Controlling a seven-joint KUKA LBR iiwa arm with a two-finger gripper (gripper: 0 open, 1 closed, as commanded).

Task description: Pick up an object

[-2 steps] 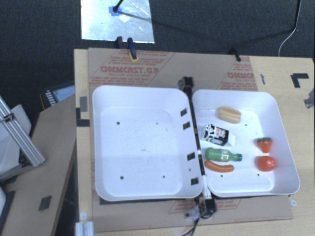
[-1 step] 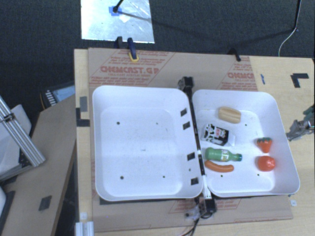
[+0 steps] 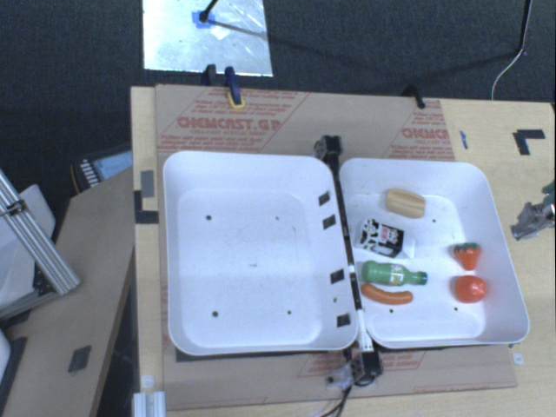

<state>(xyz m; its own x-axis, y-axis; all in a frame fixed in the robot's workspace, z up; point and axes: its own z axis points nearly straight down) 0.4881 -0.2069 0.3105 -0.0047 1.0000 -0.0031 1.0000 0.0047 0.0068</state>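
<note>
The right bin (image 3: 486,189) holds several small objects. A tan bread roll (image 3: 405,202) lies near its back. A black-and-white carton (image 3: 382,236) sits in front of the roll, by the left wall. A green bottle (image 3: 393,274) lies on its side, and an orange-red sausage (image 3: 387,295) lies just in front of it. A red strawberry (image 3: 467,255) and a red tomato (image 3: 469,288) rest at the right side. My gripper (image 3: 532,221) shows as a grey metal part at the view's right edge, outside the right bin's rim and apart from every object.
The left bin (image 3: 252,250) stands beside the right one, with black clips (image 3: 337,276) along the shared rim. Both bins rest on a cardboard sheet (image 3: 287,115) on the wooden bench. A shiny plate (image 3: 207,24) lies on the dark floor behind.
</note>
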